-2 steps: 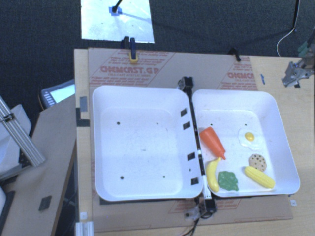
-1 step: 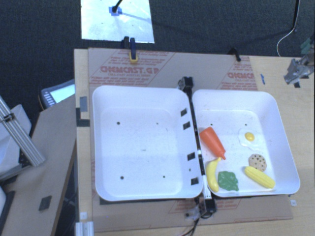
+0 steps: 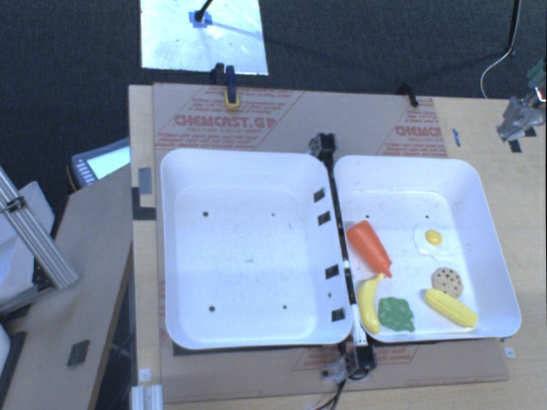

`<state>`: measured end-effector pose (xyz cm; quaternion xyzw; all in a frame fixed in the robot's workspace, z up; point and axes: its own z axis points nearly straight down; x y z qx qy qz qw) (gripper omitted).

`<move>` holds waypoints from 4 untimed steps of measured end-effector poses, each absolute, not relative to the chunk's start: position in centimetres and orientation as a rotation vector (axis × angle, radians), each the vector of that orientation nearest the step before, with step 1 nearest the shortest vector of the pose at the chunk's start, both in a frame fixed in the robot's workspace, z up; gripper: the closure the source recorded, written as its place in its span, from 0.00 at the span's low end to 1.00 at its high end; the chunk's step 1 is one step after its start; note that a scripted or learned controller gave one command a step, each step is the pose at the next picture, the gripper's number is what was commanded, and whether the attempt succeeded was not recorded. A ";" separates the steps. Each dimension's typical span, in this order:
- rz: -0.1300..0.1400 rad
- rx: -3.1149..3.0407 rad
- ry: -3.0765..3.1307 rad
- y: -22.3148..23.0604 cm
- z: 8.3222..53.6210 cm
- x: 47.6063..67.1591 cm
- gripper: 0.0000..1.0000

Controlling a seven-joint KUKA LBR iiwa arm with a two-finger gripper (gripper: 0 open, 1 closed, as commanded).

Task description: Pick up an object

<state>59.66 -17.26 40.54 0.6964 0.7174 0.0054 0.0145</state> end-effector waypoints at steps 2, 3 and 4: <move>0.021 2.153 2.236 -17.3 42.8 59.8 1.00; 0.014 2.203 2.225 -11.5 54.2 60.8 1.00; -0.005 2.217 2.234 -7.5 43.5 60.0 1.00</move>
